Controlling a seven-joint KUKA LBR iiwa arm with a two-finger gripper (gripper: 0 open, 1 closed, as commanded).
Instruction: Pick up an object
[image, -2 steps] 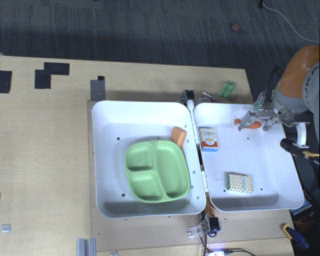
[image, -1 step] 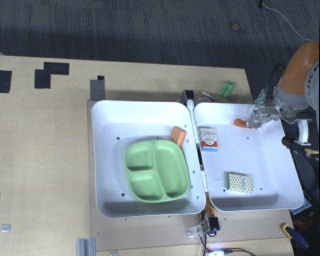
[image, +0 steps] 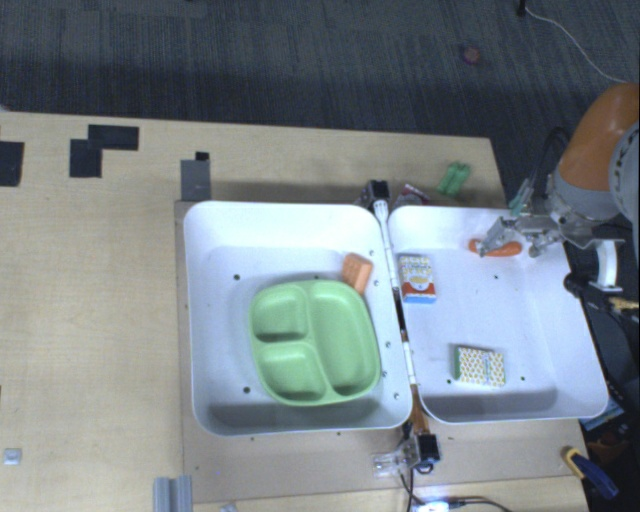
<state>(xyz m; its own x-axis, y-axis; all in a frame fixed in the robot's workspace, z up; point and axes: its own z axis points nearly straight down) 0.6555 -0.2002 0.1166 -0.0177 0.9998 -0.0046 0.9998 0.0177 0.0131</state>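
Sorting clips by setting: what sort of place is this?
Probably a robotics lab: a wooden bench on dark carpet, two white bins holding toy items, and a gripper over the right one.

Arm (image: 610, 160): rounded housing, grey, with a broad orange band (image: 595, 125) over its upper part. Surface smooth; no markings legible. Wrist section below the band is pale grey metal with darker fittings. A black cable (image: 553, 150) loops along the arm's left side. Hand (image: 505, 238): bare metal, slender and angular, with a small teal part at its top. Screws too small to make out.
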